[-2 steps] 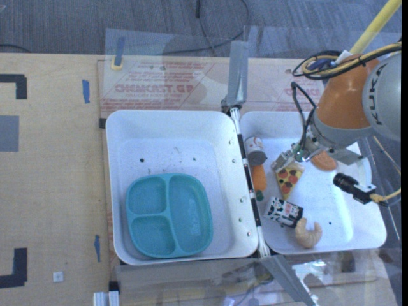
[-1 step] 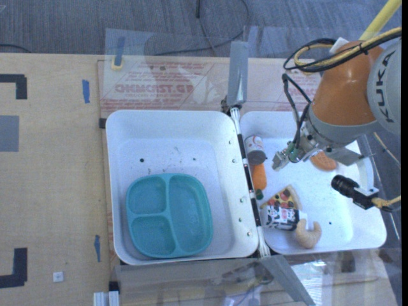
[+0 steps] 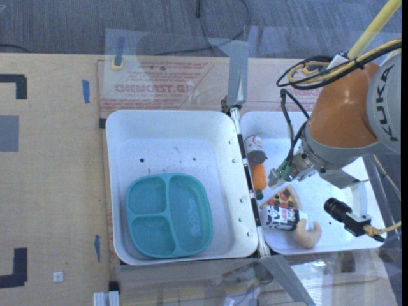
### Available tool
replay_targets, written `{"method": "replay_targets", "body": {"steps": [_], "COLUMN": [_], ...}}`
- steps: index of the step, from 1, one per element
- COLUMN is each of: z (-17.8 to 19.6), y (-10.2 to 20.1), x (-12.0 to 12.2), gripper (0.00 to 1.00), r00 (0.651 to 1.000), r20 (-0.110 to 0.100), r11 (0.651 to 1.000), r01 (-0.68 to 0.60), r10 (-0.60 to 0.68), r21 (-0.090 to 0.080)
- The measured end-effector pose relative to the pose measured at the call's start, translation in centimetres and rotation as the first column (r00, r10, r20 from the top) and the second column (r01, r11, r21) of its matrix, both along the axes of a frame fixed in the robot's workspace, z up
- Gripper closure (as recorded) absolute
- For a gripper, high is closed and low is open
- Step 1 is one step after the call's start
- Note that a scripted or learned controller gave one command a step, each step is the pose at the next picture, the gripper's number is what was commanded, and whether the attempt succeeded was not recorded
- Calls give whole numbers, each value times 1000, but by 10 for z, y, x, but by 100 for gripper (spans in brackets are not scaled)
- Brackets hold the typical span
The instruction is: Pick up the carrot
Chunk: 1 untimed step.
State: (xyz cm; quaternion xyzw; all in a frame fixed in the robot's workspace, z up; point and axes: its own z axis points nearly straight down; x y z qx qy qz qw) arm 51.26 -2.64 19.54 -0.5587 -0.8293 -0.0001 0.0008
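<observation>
Over the right bin (image 3: 357, 238), down among the clutter: gripper (image 3: 285, 173), fingers too small and blurred to tell apart or together, nothing seen clamped. Reaching in from three o'clock, grey arm (image 3: 347, 116) with orange band, wrist bent downward. At nine o'clock of the gripper, just beside it: carrot (image 3: 259, 176), lying against the bin's left wall. Left bin (image 3: 172, 129): teal divided plate (image 3: 168, 215)

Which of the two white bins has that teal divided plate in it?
The left bin, the wider one farther from the arm. The teal plate lies at its near end; the right bin holds the carrot and other small items.
</observation>
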Motion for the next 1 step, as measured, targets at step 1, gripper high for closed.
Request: {"method": "replay_targets", "body": {"steps": [1], "z": [-4], "y": [-2], "x": [-27], "gripper": [100], "r00": [1000], "r20": [0], "r11": [1000], "r01": [2], "r10": [-2], "r21": [0]}}
